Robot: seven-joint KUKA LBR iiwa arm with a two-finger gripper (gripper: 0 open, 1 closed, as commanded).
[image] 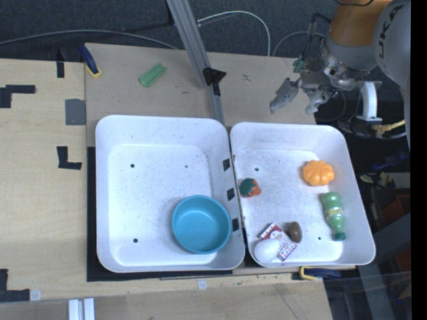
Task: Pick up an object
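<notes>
My gripper [294, 104] hangs above the bench just behind the right bin's [347, 145] far rim, open, with nothing between its fingers. Below it in that bin lie an orange pumpkin-shaped toy [317, 172], a green bottle [333, 213], and a small red and green fruit [250, 187]. At the bin's front are a brown lump [293, 231], a red-and-white checked box [283, 244] and a white egg [266, 251], packed close together. A blue bowl [200, 223] sits upright in the left bin [113, 179], near its front right corner.
A slanted metal pole [193, 39] crosses the bench behind the bins and ends at a black clamp [213, 77]. A green block [152, 74] lies on the bench at the back left. Cables loop behind the gripper.
</notes>
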